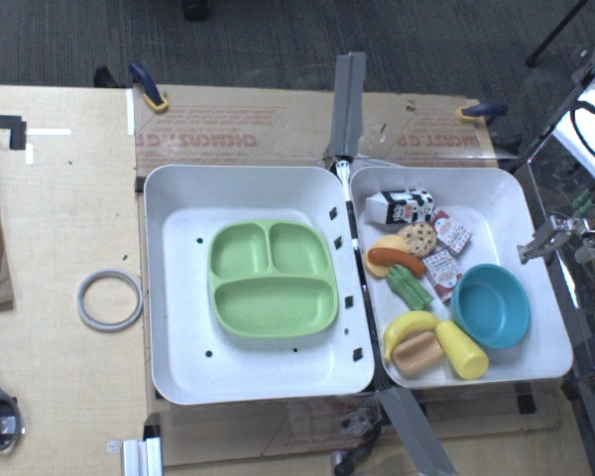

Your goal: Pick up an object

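I see a green divided plate (273, 278) centred in the left bin (169, 266). In the right bin (496, 191), toy food crowds its nine o'clock side, a blue bowl (491, 305) at four o'clock. The gripper (547, 241) at three o'clock: I cannot tell its state.

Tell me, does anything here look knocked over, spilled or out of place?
Nothing looks spilled or broken. The green plate lies flat in the left bin. The toy food sits jumbled in the right bin: the milk carton lies on its side, and the banana leans against the hot dog beside the blue bowl.
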Robot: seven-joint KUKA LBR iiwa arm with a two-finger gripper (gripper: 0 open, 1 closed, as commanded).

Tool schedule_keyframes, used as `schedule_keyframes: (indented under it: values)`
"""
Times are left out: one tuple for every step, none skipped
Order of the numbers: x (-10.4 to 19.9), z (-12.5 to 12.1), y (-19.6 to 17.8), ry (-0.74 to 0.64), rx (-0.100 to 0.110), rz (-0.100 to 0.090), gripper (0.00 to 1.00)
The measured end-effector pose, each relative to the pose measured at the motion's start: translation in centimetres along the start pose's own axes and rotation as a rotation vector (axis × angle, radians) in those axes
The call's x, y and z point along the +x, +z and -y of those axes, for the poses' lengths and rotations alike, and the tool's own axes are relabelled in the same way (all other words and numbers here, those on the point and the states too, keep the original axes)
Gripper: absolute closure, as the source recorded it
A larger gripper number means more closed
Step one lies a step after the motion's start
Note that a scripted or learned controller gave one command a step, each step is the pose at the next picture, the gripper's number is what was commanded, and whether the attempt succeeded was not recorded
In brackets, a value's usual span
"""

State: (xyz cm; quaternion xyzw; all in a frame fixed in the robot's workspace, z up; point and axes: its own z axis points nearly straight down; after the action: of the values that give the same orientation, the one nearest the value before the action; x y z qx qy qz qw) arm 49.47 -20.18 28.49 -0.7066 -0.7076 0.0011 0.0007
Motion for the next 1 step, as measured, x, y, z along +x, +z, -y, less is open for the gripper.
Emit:
schedule_keyframes:
  values:
    - [-0.91, -0.79, 13.43, 0.168, 0.002, -0.001, 0.00]
